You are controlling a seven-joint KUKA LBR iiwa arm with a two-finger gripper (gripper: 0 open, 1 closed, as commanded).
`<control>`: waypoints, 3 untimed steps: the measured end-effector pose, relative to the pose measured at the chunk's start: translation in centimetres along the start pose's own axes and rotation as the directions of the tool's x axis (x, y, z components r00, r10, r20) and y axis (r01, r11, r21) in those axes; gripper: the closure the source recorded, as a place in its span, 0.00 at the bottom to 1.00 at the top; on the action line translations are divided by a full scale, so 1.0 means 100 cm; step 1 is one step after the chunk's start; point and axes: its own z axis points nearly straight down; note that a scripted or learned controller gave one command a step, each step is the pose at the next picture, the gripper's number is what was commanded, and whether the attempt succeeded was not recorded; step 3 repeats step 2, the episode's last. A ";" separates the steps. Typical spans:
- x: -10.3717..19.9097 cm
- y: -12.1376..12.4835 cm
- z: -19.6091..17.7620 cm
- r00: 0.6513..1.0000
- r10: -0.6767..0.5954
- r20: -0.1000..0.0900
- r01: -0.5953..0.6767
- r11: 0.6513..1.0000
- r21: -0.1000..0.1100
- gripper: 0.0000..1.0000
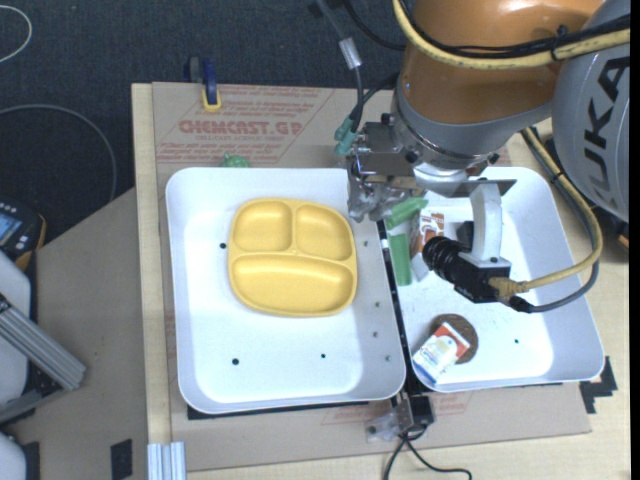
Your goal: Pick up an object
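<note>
Gripper [372, 200] low over the far end of the seam between the two bins, hung under the grey wrist and the big orange band [490, 28]. Open or pressed together — cannot tell, the wrist block hides the tip. Nothing seen held.

Just right of gripper: green tube [402, 256] lying along the left wall of the right bin [565, 268], top end touching or tucked under the gripper body, cannot tell which. Small red-and-white item [432, 230] beside the tube, partly hidden, unclear what.

Right of that: white bracket [488, 218] and black plug [455, 265] on the arm's gear, hanging over the right bin, with a yellow cable [565, 276] looping off to the right.

Near edge of right bin: white carton [436, 356] with red and blue print, tilted, resting against a brown disc [460, 328]. Well apart from the gripper.

Left bin [185, 268]: yellow plate [293, 256] with three compartments, flat, centred slightly far, right edge near the seam and close to the gripper but not touching.

Under both bins: cardboard sheet [250, 118] with red print. Blue-and-yellow clamp [208, 83] on its far edge. Small green scrap [235, 161] at the left bin's far rim.
</note>
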 end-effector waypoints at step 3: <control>0.001 0.001 -0.020 1.000 -0.003 0.001 0.003 1.000 -0.005 1.00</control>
